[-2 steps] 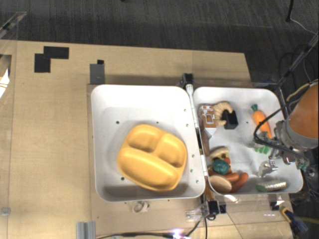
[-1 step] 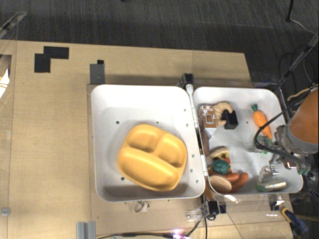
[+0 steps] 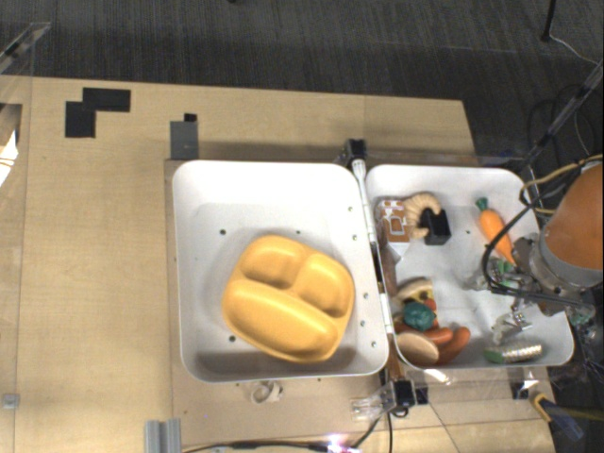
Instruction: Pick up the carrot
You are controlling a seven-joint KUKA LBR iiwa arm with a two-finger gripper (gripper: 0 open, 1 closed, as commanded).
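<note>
Left bin: you see the left bin (image 3: 193, 253) holding one big yellow thing (image 3: 288, 295), rounded and lobed like a loaf of bread. It lies a little below the middle and reaches near the wall that the two bins share.

Right bin: the right bin (image 3: 453, 179) holds several small things. Near its upper left you find a brown-and-white toy (image 3: 404, 217) with a small black piece (image 3: 435, 225) touching it on the right side.

Carrot: the carrot (image 3: 494, 229) lies in the upper right part of the right bin, with its green top pointing up and its orange body slanting down toward the right. Its lower end goes close under the arm's cables, so you cannot tell whether something touches it there.

Lower left corner of right bin: here you see a cluster of toy food (image 3: 427, 327), with a teal piece, a reddish sausage shape and a pale rounded piece lying against each other.

Lower right of right bin: a silver-grey object with a green end (image 3: 512, 352) lies near the bottom wall.

Gripper: the gripper (image 3: 515, 323) hangs low over the right side of the right bin, below the carrot and just above the silver-grey object. You cannot tell how it stands, and nothing shows in its grip.

Arm: the arm (image 3: 576, 229) comes in from the right edge, its orange band above the wrist, with dark cables looping beside it.

Table: the table (image 3: 85, 281) is light wood and carries both bins side by side.
</note>
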